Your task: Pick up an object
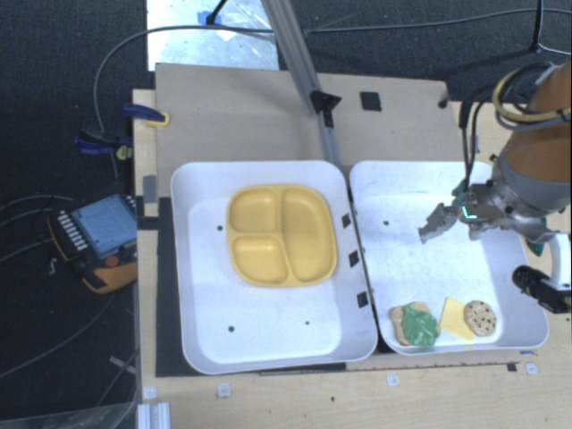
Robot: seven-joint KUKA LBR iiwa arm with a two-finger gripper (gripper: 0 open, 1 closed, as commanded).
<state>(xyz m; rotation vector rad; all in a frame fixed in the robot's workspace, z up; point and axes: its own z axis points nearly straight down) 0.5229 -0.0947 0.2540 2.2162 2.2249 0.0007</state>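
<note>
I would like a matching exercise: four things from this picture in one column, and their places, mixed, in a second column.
Things:
1. yellow divided plate
2. green toy food
3. round cookie
4. tool

Places:
A. above the right bin, over its bare floor
B. right bin, front right corner
C. left bin
D. right bin, front left corner

Pairs: 1-C, 2-D, 3-B, 4-A

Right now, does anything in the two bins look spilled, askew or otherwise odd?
Nothing stands out. The yellow divided plate lies flat in the left bin; the toy food pieces cluster at the right bin's near edge.
</note>
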